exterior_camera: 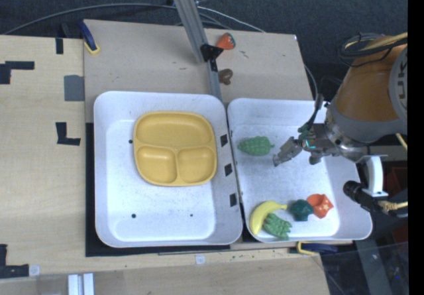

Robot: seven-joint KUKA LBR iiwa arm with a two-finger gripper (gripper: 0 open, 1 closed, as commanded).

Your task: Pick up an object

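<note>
1. Over the right bin (pixel 331 111), in the camera view, the hand (pixel 289 152) hovered with its fingers apart and nothing between them.
2. Just beside the hand, toward the left bin (pixel 109 154), lay a green toy (pixel 255 146), still on the bin floor.
3. Nothing looked lifted yet; closing on an object and raising it remained, I judged.

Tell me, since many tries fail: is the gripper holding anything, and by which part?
Nothing is held. The gripper hovers open over the right bin, beside the green toy.
</note>
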